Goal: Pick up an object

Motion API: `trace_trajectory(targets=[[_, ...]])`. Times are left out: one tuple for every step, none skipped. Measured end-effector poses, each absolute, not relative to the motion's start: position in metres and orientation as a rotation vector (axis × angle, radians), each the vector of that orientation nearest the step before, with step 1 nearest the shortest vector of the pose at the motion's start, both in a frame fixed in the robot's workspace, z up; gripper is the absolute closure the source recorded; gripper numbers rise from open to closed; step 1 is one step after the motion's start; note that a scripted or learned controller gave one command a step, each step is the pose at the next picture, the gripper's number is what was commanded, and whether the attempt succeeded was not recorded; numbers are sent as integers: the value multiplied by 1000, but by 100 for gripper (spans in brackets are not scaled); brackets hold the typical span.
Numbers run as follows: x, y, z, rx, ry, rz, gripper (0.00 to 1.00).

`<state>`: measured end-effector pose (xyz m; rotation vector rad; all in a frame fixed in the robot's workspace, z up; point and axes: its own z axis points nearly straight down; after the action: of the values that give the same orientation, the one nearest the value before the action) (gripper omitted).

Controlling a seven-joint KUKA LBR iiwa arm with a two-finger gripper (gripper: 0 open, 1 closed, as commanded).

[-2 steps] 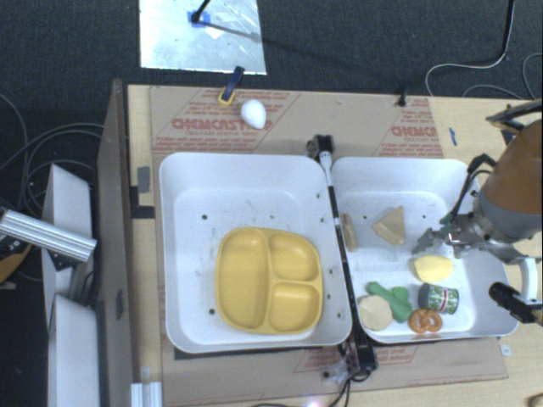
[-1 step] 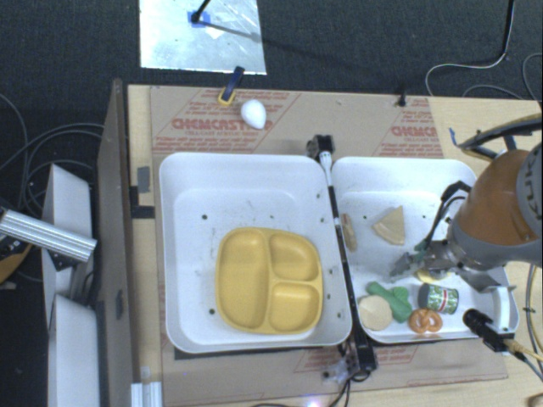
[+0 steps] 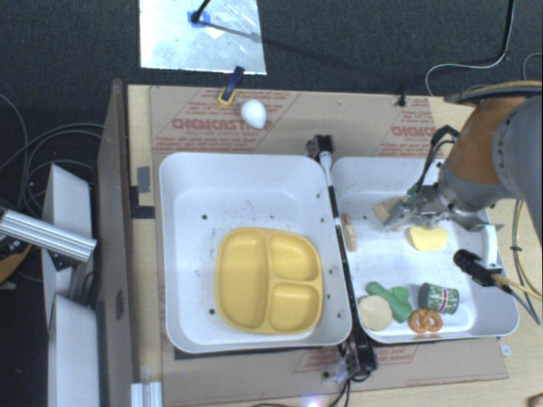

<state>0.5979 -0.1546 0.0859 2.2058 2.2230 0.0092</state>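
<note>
Grey arm point(image 3: 496, 155) with the orange band coming in from the right, reaching down into the right bin point(image 3: 509, 312). Tool point(image 3: 413, 213) sitting low near the middle of that bin, just beside a tan wedge-ish thing point(image 3: 387, 210) toward the divider. Too blurry and too much clutter of cables to tell whether the tool is spread or pressed together, or whether anything sits between its tips. Can't tell if it's touching the tan piece either.

Right below the tool, a pale yellow lump point(image 3: 427, 239), partly overlapped by the tool's hardware. Along the near edge of the right bin: round beige disc point(image 3: 375, 313), green toy point(image 3: 389, 296) touching it, pretzel-looking ring point(image 3: 425, 320), small green-labelled can point(image 3: 439, 298) lying on its side. Small tan stick point(image 3: 348, 231) tucked against the divider, hard to identify.

Left bin point(image 3: 182, 193) carrying a yellow compartment tray point(image 3: 269, 279), toward its near right corner. White egg-like ball point(image 3: 253, 113) on the cardboard beyond the bins.
</note>
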Motion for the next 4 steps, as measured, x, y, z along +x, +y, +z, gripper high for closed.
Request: trace_trajectory(targets=[[595, -156, 97, 2208, 2225, 6, 100], [595, -156, 97, 2208, 2226, 4, 0], [569, -176, 103, 2222, 2220, -1, 0], [571, -175, 114, 2214, 2224, 3, 100]])
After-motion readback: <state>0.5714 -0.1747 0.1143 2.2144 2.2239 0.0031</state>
